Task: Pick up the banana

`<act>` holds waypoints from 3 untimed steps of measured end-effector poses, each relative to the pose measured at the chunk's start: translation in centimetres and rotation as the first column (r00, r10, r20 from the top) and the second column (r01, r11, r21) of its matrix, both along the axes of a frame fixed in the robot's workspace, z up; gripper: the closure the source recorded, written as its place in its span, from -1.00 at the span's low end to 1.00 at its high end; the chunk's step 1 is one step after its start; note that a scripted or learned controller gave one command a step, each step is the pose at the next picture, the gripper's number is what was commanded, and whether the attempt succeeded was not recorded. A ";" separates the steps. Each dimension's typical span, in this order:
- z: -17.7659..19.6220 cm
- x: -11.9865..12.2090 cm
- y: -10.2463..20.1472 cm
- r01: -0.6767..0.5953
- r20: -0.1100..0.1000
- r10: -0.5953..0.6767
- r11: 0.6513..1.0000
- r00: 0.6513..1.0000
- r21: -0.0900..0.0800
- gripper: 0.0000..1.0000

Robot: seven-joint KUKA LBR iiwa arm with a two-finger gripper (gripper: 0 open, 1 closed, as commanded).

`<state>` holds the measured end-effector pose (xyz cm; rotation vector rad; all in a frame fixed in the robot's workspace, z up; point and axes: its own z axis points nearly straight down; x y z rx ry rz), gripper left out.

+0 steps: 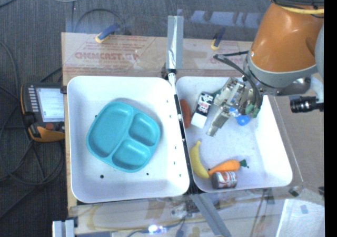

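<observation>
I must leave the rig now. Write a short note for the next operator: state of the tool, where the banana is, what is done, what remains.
Tool: above the right bin, nothing between its fingers.
Banana: lying in the right bin by its left wall, beside the carrot and the can.
Done: nothing; the banana is not grasped.
Left: move the tool over the banana, descend, grip, lift.

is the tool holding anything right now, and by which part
Nothing is held. The tool hangs above the right bin with no object between its fingers, and the banana lies untouched near the bin's left wall, beside the carrot.
</observation>
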<state>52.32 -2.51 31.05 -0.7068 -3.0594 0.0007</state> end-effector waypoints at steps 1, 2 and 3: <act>-12.6 -0.5 10.7 -0.210 -0.006 0.210 0.978 0.978 0.003 -1.00; -13.0 -4.0 -0.4 -0.243 -0.005 0.243 0.970 0.970 0.000 -1.00; -10.2 8.7 -2.7 -0.376 0.000 0.376 0.927 0.927 0.001 -1.00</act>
